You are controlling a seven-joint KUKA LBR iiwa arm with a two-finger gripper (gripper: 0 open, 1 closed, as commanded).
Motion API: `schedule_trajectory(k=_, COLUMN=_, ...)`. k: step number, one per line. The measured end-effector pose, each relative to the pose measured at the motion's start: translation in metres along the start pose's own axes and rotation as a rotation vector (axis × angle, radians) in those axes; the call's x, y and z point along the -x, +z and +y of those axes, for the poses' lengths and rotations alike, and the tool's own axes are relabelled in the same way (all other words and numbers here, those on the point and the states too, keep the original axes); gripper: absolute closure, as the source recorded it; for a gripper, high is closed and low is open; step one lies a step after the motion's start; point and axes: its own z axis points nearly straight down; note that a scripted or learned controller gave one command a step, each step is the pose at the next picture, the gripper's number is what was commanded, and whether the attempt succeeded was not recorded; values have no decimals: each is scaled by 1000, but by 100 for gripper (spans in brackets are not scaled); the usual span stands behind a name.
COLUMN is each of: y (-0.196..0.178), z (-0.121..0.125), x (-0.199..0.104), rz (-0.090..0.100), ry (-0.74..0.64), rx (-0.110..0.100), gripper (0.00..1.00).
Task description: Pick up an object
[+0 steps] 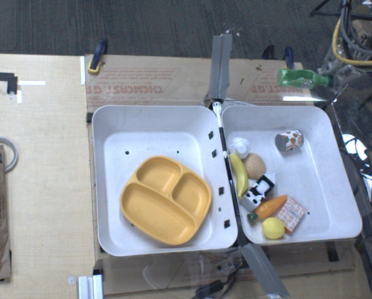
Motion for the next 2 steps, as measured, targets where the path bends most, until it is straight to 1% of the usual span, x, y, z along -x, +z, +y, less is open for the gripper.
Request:
schedule_trajectory(k=1, y=63, z=-34, x=-13, rz=2, ry=-279, rx=3, gripper=100)
schedule_trajectory(k=2, y=93, z=-45, x=-57, rz=2, ry=61, rx=0, gripper=100)
